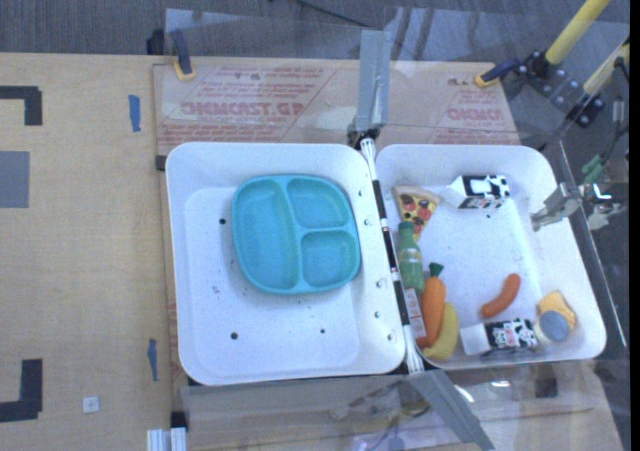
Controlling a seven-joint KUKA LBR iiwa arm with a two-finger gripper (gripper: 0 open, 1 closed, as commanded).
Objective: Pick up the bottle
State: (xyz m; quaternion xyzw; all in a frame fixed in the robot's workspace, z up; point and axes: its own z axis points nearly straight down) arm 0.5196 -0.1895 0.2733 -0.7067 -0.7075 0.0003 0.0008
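Item of interest: one small green bottle (409,255), lying lengthwise in the right bin (535,167), tight along that bin's left wall, near the divide between the two bins. Neighbours: a pizza slice toy (416,206) just above its cap end; a carrot (432,307) just below its base, with a banana (446,333) tucked beside the carrot. Further contents of the right bin: a black-and-white carton (484,190) near the top wall, a sausage (500,295) towards the middle, a second black-and-white carton (511,337) along the bottom wall, and a round yellow piece (556,316) in the lower right corner. Left bin (200,339): one turquoise divided plate (296,233), well apart from the bottle. Both bins rest on the wooden counter (70,269). Gripper (572,201): a pale metallic part at the right bin's right rim, well apart from the bottle; whether the fingers are spread or closed cannot be told, and nothing is seen between them. Step in hand, by judgement: the approach, not yet begun in earnest; bottle untouched. Next move calls for travel across the bin to a spot above the bottle, fingers turned across its narrow width. Noted hazard: the wall on one side leaves little room for a finger, and carrot and pizza crowd both ends.
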